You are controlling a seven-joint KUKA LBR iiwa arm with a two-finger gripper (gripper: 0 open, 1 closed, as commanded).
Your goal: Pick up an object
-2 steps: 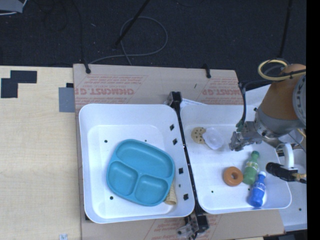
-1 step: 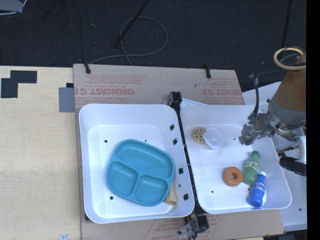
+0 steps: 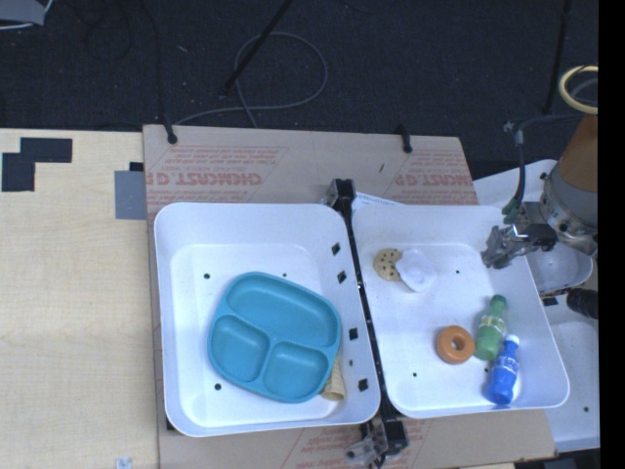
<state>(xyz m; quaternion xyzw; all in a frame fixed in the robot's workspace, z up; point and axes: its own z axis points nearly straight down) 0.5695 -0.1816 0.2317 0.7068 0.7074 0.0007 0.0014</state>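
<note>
Orange donut [image 3: 455,344], ring-shaped, flat in right bin [image 3: 547,399], beside green bottle [image 3: 491,328].

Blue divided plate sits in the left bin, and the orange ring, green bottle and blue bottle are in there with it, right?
Not quite. The blue divided plate does sit in the left bin, but the orange ring, green bottle and blue bottle lie in the right bin, as the camera view shows.
</note>
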